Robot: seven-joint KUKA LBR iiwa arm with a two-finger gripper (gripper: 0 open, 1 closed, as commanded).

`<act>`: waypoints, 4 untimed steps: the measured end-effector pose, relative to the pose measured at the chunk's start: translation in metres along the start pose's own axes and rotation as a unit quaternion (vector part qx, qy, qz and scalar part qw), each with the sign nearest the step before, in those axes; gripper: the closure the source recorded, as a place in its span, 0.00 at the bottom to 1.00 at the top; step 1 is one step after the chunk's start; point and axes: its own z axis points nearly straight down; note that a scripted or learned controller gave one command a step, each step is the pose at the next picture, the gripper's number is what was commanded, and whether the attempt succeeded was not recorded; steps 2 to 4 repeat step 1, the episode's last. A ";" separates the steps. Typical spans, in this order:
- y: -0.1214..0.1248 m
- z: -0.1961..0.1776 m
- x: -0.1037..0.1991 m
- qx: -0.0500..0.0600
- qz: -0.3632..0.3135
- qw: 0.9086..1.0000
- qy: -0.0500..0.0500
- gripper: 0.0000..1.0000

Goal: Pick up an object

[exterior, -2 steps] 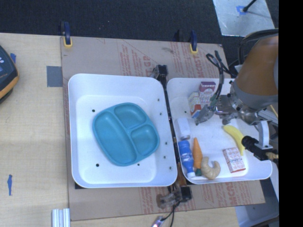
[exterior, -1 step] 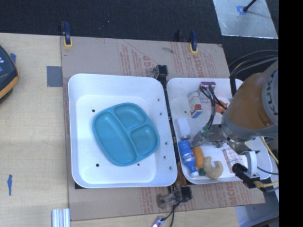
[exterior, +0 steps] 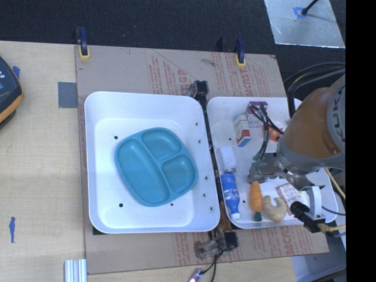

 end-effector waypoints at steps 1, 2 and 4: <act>0.020 -0.128 0.076 -0.001 0.001 1.000 0.002 1.00; 0.020 -0.128 0.076 -0.001 0.001 1.000 0.002 1.00; 0.020 -0.128 0.076 -0.001 0.001 1.000 0.002 1.00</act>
